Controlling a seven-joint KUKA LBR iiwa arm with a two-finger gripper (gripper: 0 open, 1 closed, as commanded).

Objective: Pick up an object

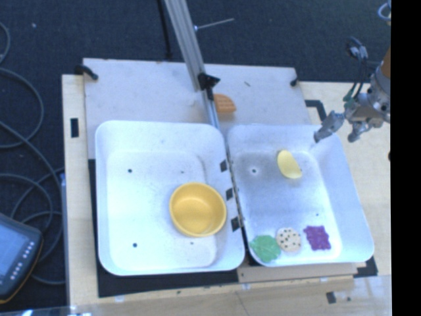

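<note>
My gripper (342, 130) hangs at the far right, above the upper right corner of the right bin (342, 176). Its two fingers stand apart with nothing between them. A pale yellow oval piece (289, 164) lies in the right bin's upper middle, to the left of and below the gripper. Along that bin's front edge sit a green piece (265, 247), a cream spotted cookie (288, 239) and a purple piece (318, 237). A yellow bowl (197, 209) rests in the left bin (125, 176).
A slanted metal rail (191, 51) runs from the top down to the gap between the bins. An orange object (225, 104) lies on the board behind the bins. Cables and a tablet (16, 255) lie on the floor at left.
</note>
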